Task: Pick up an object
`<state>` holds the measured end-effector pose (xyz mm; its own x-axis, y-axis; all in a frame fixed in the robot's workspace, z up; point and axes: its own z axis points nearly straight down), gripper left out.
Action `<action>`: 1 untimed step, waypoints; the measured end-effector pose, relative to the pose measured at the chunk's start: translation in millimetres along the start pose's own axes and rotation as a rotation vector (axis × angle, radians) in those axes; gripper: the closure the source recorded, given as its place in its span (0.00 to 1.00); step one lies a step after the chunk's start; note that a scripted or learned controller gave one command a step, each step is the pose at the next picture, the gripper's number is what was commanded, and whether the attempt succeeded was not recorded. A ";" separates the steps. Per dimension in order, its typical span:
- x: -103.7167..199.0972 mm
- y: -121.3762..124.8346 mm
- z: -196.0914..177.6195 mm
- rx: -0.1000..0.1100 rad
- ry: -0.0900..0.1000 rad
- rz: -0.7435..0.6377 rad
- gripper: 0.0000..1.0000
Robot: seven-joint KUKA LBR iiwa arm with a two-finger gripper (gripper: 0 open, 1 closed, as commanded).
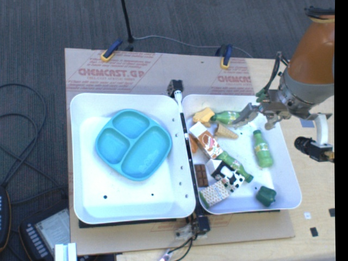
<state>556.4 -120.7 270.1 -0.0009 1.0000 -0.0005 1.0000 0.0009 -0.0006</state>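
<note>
Over the right bin's [288, 167] upper edge the tool [260, 116] hangs with its two fingers spread apart and nothing between them, one tip close to a green bottle [227, 116] lying to its left, beside a yellow piece [204, 115] and a cone [227, 131]. Just below the tool lies a second green bottle [262, 148], and further down-left sit a printed carton [206, 141], a chocolate bar [202, 175] and a cow-patterned toy [232, 178]. Well to the tool's left, in the left bin [87, 200], rests a blue divided plate [133, 144].
</note>
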 end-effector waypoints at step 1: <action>-76.1 34.9 100.1 0.003 0.000 0.002 0.00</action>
<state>591.3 -196.8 170.0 0.0009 1.0000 -0.0008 1.0000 -0.0009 -0.0040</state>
